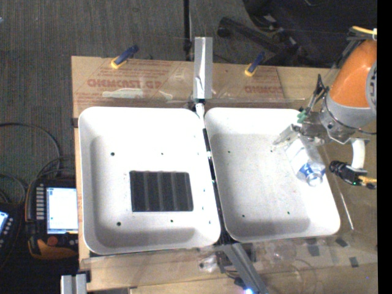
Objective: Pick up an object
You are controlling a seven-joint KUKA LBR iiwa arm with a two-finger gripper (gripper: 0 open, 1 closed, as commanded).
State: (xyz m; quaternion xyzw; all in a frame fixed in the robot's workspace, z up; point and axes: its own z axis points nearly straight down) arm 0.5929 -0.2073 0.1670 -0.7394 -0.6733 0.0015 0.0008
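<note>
Bottle (pixel 309 170): clear, blue-labelled, in right bin (pixel 245 225), beneath gripper (pixel 293 135). Grip state: cannot tell. Left bin (pixel 98 133): dark tray (pixel 161 191).

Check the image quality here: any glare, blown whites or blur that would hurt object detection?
Camera view: the right bin and left bin read near-white with little surface detail, their rims mildly overexposed. The dark ribbed tray has strong contrast. The clear plastic object with blue marking is soft and low-contrast against the white. The gripper looks slightly blurred. The floor is dim.
</note>
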